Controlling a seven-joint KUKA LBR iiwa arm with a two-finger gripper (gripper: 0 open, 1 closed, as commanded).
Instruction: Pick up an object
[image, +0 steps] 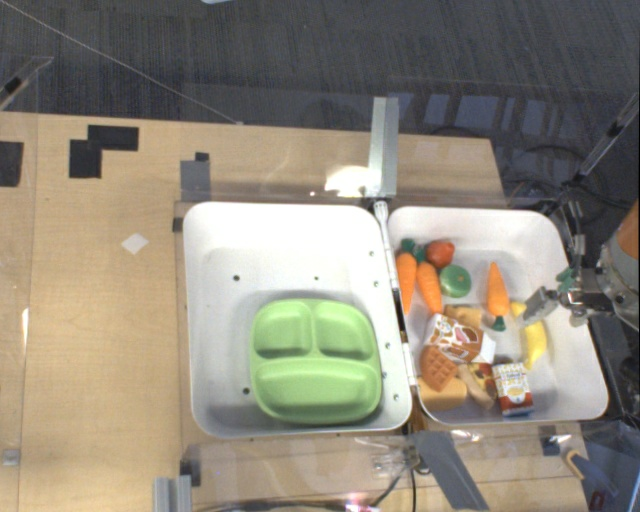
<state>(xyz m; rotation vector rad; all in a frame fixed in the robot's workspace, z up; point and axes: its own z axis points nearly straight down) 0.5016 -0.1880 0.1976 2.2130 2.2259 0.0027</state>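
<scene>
The pick looks not yet made; the gripper (556, 297) sits at the right bin's (560, 235) right side with fingers apart and nothing between them, just above a banana (535, 343); carrots (428, 286), a tomato (440, 253) and a small carton (513, 388) lie untouched nearby; the green divided tray (315, 360) rests in the left bin (220, 300); closing and lifting remain.
</scene>
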